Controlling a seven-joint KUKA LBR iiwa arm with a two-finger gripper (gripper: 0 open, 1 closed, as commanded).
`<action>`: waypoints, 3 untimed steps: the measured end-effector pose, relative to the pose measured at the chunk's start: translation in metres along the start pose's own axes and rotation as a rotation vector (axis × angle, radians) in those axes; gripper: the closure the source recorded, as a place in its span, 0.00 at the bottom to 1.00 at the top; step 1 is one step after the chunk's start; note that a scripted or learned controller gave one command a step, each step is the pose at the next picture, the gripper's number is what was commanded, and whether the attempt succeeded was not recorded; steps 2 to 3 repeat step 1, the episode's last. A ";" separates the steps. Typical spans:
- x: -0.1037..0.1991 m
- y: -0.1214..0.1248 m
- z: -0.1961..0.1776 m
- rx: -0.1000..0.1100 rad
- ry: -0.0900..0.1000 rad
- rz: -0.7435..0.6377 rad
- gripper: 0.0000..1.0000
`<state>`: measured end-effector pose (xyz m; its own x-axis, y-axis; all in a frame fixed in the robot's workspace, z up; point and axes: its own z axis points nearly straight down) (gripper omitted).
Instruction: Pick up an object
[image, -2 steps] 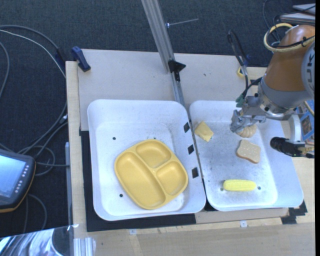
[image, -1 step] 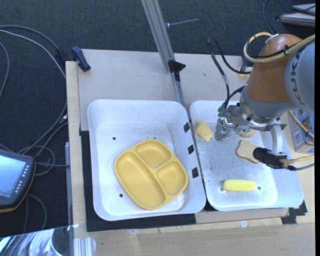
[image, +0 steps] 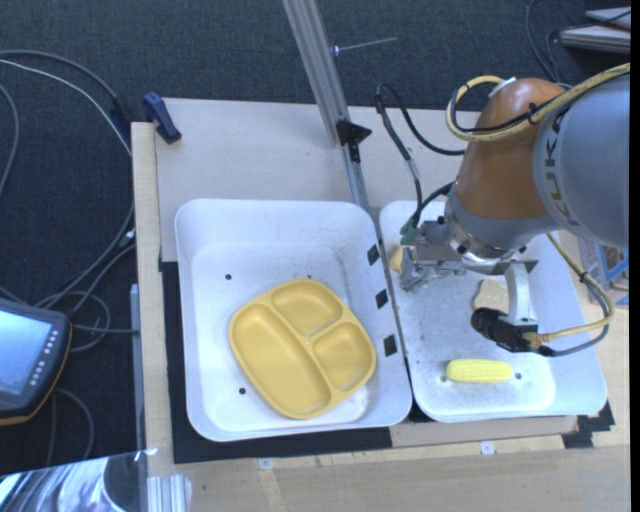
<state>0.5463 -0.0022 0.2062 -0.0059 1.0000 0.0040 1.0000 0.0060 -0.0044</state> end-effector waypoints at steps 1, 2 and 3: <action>0.047 -0.028 -0.016 -0.001 0.000 -0.001 1.00; 0.047 -0.028 -0.016 -0.001 0.000 -0.001 1.00; 0.047 -0.028 -0.016 -0.001 0.000 -0.001 1.00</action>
